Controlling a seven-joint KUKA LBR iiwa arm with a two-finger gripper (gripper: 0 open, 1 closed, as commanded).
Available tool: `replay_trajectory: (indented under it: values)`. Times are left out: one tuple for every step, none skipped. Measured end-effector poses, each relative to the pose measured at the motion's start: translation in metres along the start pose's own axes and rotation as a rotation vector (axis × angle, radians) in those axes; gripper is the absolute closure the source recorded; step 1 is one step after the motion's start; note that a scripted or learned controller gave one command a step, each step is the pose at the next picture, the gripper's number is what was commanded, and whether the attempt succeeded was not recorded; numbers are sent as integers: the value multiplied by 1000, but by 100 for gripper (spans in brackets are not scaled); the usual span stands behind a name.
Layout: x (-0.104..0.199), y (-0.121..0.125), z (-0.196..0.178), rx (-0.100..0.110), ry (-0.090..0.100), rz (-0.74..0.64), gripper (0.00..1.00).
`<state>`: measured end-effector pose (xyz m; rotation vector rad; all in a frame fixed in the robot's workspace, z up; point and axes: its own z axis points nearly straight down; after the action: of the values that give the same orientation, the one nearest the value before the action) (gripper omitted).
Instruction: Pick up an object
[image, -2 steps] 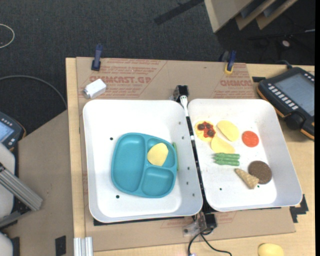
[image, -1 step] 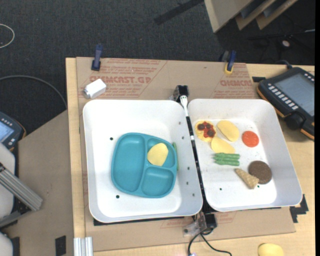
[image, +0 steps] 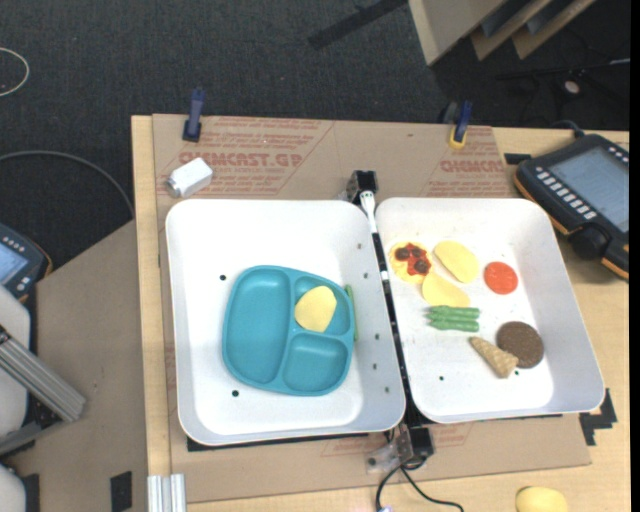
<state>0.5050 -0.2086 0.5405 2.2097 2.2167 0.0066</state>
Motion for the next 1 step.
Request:
replay_trajectory:
  values:
    - [-11,-29,107,21,8,6,100]
